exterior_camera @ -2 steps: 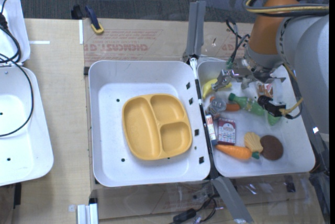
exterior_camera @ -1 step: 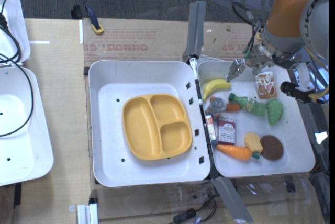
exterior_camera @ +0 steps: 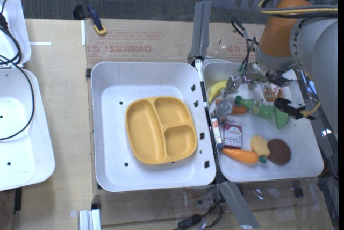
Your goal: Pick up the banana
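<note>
Banana (exterior_camera: 216,90) lies in the right bin's (exterior_camera: 301,170) upper-left corner against the wall; the tool (exterior_camera: 236,83) hovers just beside it, seemingly empty, its spread unclear; the wall and crowding toys could spoil the grasp.

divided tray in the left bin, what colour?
Yellow-orange. The tray sits in the left bin, plain in the camera view.

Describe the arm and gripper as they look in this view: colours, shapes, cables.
The arm is a thick, rounded grey body with an orange band above the wrist. A yellow-and-black cable loops over the orange part, and thin dark wires run down beside the wrist. The gripper is small, metallic and silvery, ending in slim fingers.
</note>
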`<state>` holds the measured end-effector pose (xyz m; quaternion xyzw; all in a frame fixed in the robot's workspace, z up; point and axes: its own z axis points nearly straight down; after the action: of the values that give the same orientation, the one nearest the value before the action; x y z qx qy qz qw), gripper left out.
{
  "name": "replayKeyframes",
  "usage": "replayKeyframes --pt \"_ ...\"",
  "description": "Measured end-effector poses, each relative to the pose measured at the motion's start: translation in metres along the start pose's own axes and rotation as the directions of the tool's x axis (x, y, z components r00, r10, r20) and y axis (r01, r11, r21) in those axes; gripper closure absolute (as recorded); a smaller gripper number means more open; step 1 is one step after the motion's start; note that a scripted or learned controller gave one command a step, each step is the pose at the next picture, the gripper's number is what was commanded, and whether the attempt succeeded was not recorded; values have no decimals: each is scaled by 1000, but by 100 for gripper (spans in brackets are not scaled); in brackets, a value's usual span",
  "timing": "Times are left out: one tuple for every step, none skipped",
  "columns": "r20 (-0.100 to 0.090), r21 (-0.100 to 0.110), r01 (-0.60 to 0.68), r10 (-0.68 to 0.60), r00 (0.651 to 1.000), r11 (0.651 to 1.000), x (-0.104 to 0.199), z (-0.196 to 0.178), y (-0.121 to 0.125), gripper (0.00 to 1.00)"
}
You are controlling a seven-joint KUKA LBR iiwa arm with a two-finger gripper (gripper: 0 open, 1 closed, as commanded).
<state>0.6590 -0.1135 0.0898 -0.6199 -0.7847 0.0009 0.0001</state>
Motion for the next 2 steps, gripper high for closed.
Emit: replayKeyframes --pt "0 2 -1 1 1000 1000 -1 -7 0 100" --pt "0 2 -1 1 1000 1000 -1 -7 0 0"
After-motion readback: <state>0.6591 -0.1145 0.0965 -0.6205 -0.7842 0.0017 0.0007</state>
